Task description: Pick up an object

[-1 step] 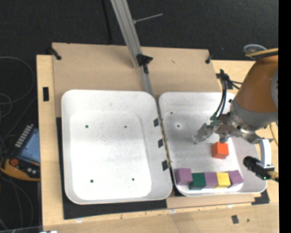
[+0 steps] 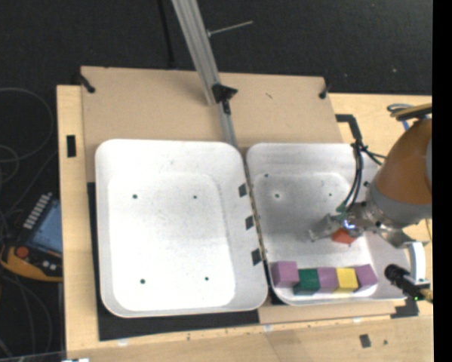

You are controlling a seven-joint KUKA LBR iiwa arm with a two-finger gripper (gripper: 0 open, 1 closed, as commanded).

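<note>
Claw: the claw (image 2: 333,231) is seen low in the right bin, near its right wall, with a red block (image 2: 342,237) at its tips; whether the tips are spread or pressed on the block cannot be told, since the wrist covers much of them.
Red block: it is found just beside or under the claw tips, apart from the row of blocks; it is judged to be the chosen thing, being the one lying free with room around it.
Arm: the arm (image 2: 407,179) is reached in from the right and bent down over the bin's right side, so that the claw is brought steeply to the bin floor.
Row: purple (image 2: 285,271), green (image 2: 309,280), a second purple (image 2: 327,277), yellow (image 2: 347,278) and a third purple (image 2: 365,275) are packed touching along the near wall, where little gap is left for a grasp.
Right bin: its wall (image 2: 301,151) is close to the claw, so a clean lift is judged to need care.
Left bin: the left bin (image 2: 173,225) is set just beside, on the table (image 2: 195,104).
</note>
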